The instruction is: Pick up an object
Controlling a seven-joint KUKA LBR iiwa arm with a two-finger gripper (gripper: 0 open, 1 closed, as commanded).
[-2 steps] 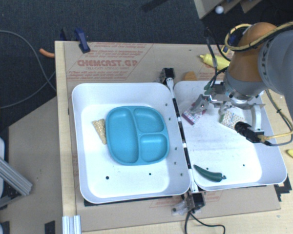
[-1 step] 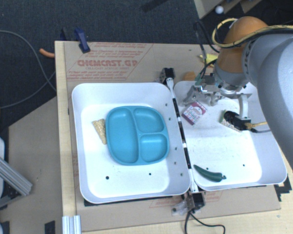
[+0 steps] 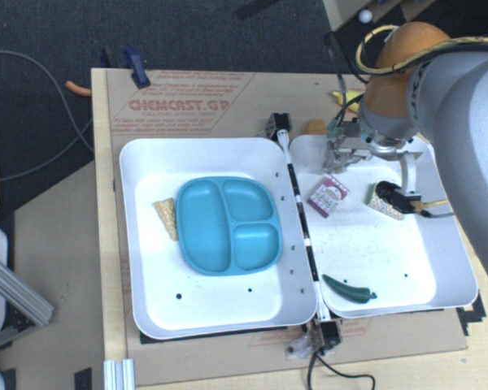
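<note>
Since only one arm works this bench, the question is simply which thing lies closest to the gripper point(image 3: 342, 154), and that looks to be the small maroon-and-pink packet point(image 3: 328, 196). The gripper hangs over the far left part of the right bin point(image 3: 394, 254), close to that bin's far wall, and the packet lies flat on the bin floor just to the near side of it and a touch to the left. Whether the gripper is spread or pressed together cannot be told from this slanted view, and nothing is seen pinched in it. The packet sits turned on a diagonal to the bin walls, its longer run seemingly going from near-left to far-right, so a grasp would likely want to close across the shorter span. Its left corner is near the rail point(image 3: 298, 210) between the two bins, which leaves little room on that side, while the floor to its right and toward the near wall is open. A green curved object point(image 3: 350, 289) lies well apart, along the near wall of the same bin, its length running left to right. In the left bin point(image 3: 146, 177), a blue divided plate point(image 3: 228, 223) with a tan piece point(image 3: 165, 212) touching its left edge is farther from the gripper.
</note>
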